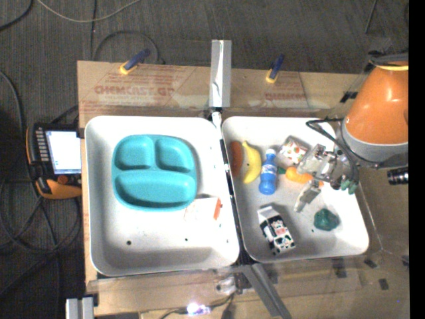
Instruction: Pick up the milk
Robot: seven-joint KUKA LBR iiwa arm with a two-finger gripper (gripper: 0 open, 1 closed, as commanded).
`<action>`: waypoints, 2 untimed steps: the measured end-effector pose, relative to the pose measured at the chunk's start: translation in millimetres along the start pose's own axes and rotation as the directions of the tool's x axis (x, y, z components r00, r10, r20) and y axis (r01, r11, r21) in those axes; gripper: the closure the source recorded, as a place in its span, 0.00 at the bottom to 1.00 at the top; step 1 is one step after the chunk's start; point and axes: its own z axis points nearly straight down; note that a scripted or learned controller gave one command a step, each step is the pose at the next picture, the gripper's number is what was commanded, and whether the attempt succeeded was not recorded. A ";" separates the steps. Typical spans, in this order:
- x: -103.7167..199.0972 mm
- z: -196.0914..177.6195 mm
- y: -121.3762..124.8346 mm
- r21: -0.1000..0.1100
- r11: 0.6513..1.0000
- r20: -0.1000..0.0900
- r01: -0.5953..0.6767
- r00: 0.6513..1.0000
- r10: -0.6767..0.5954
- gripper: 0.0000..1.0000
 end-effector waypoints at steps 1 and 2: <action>47.1 118.0 22.7 -0.012 0.971 0.007 -0.239 0.971 0.239 0.00; 45.7 107.7 24.4 -0.016 0.971 0.010 -0.239 0.971 0.239 1.00</action>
